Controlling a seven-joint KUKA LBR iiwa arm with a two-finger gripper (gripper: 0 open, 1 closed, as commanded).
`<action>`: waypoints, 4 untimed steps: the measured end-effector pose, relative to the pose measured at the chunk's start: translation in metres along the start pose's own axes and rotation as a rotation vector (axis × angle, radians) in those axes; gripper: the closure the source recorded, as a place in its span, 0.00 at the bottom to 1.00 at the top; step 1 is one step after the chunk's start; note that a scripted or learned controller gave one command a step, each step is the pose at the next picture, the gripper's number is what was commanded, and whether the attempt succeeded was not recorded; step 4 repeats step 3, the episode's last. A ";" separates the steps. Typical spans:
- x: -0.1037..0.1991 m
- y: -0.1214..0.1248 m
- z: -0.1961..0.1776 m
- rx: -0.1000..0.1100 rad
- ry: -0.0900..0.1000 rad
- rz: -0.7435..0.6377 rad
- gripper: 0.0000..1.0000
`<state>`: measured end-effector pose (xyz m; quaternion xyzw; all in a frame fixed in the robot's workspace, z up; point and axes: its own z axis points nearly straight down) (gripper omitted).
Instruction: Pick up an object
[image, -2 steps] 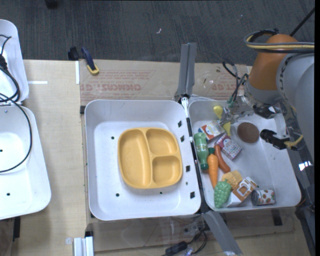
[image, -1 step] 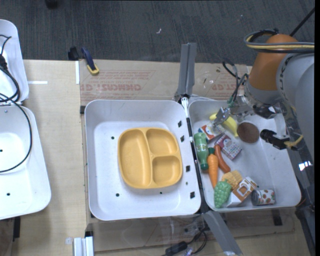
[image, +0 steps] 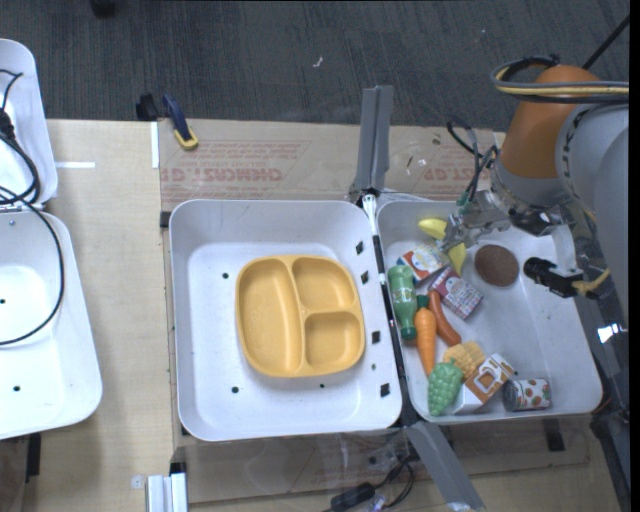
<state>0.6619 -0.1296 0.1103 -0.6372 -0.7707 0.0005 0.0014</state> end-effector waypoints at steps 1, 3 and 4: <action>0.052 -0.003 -0.079 0.000 -0.002 0.031 1.00; 0.050 -0.002 -0.094 0.004 -0.002 0.484 1.00; 0.050 -0.002 -0.094 0.004 -0.002 0.484 1.00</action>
